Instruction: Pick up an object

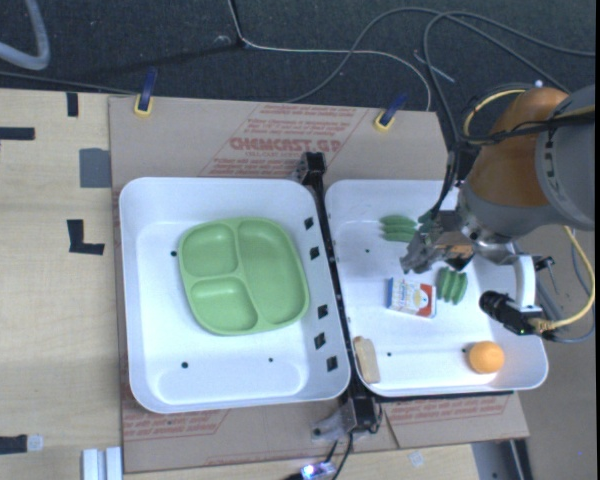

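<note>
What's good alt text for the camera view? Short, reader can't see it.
A grey robot arm reaches from the right, its gripper low over the right bin, above a small carton, green items and an orange ball. The left bin holds a green divided plate.

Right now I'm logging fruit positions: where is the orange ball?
The orange ball lies in the right bin, near its front right corner, below and right of the small carton.

Divided plate [244, 276] sits in left bin [140, 298]. Right bin [365, 203] holds carton [411, 296] mid, ball [485, 357] near right corner, block [366, 359] by divider.
</note>
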{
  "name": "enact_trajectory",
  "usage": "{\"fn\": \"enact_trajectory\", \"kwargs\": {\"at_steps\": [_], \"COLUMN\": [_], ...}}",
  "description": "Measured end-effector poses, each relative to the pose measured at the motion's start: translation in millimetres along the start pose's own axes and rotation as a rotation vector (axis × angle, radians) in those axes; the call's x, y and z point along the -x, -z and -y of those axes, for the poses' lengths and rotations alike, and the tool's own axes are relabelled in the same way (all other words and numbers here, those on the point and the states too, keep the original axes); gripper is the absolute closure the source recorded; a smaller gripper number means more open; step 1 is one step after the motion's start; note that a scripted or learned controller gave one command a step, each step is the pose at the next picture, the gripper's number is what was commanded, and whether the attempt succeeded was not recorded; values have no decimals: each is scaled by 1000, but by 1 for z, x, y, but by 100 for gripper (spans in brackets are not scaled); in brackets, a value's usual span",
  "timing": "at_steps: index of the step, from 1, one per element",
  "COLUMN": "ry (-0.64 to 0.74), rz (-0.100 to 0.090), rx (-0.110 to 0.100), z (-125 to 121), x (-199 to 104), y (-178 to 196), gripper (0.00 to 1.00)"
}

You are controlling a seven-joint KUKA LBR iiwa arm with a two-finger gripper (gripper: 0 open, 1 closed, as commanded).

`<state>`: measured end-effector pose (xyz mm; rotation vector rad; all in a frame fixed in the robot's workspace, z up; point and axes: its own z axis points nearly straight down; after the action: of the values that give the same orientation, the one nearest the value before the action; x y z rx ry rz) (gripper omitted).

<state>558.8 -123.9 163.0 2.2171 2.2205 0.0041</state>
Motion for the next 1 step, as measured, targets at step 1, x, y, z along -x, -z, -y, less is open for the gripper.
{"fn": "enact_trajectory", "kwargs": {"at_steps": [1], "ry": [-1], "rz": [0], "rx": [-1], "z": [0], "x": [7], "y": [45], "gripper": [100]}}
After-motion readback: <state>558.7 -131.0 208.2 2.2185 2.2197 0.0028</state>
